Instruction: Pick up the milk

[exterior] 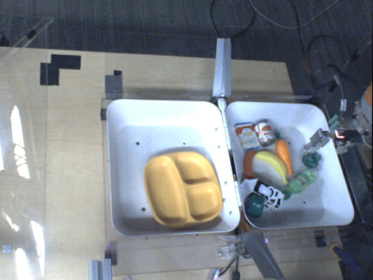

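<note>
Grey gripper (pixel 324 137) hovers at the right bin's (pixel 326 212) far edge — whether spread or closed, I cannot tell. Milk carton (pixel 269 195) lies well apart at the near side, wedged beside banana (pixel 271 164) and green cup (pixel 254 204) — crowding risks a wrong grab.

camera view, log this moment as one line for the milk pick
milk carton lying in right bin, front, beside banana | tool at bin's right rim, apart from milk | yellow tray in left bin | pick not yet done

Pale wooden bench (pixel 64 174); dark carpet floor (pixel 128 10); black cables (pixel 274 10) trailing.
</note>
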You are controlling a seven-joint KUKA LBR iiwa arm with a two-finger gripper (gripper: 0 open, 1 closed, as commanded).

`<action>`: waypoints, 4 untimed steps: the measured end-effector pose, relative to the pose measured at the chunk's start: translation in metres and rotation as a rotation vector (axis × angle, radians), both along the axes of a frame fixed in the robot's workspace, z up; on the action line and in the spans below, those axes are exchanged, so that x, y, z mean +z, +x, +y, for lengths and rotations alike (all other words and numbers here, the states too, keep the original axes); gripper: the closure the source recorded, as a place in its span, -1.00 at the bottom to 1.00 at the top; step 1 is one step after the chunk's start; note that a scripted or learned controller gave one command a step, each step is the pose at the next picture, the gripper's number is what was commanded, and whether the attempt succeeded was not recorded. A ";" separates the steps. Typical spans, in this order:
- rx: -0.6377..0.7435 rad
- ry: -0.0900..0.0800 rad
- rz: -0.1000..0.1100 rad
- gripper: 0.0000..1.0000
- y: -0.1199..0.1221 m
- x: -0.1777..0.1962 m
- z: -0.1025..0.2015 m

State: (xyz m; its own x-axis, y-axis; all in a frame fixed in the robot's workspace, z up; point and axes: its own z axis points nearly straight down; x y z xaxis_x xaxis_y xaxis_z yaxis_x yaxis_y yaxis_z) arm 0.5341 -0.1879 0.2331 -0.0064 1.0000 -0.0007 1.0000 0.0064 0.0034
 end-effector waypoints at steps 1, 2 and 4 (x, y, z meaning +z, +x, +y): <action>0.031 -0.001 -0.003 -1.00 -0.018 0.056 0.023; 0.092 -0.001 -0.003 -1.00 -0.011 0.057 0.039; 0.200 -0.001 -0.001 -1.00 -0.034 -0.005 0.063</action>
State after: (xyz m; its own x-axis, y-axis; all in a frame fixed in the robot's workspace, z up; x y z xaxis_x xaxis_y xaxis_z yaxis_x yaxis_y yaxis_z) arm 0.4997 -0.1247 0.2285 -0.2050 0.9788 -0.0016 0.9788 0.2050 0.0039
